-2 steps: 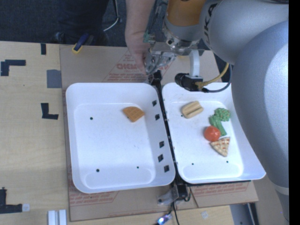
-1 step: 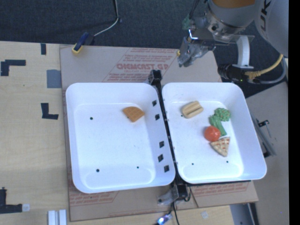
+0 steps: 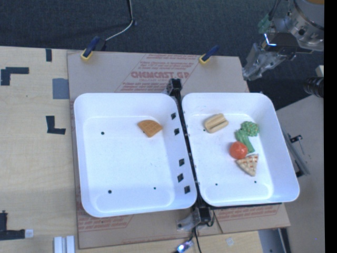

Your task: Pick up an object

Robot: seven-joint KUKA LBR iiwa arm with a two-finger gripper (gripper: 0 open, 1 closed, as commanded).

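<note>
Toy food lies in the two white bins, and any piece could serve as the object to pick. Taking the black divider (image 3: 181, 136) between the bins as landmark: left of it, in the left bin (image 3: 89, 194), a lone orange bread-like wedge (image 3: 150, 127) sits well apart from the walls. Right of it, in the right bin (image 3: 279, 188), a tan bread roll (image 3: 216, 123) lies nearest the divider; farther right a green broccoli (image 3: 246, 134), a red tomato (image 3: 238, 150) and a pizza slice (image 3: 248, 165) crowd together, touching or nearly so.

All look like light, rigid, smooth plastic, likely slippery. The roll seems the easiest target: isolated, rounded, best pinched across its short width. The flat wedge sits low and may slide. The clustered pieces risk jostling neighbours.

The gripper (image 3: 253, 67) hangs above the table beyond the right bin's far corner, holding nothing; how far it is open I cannot tell.
</note>
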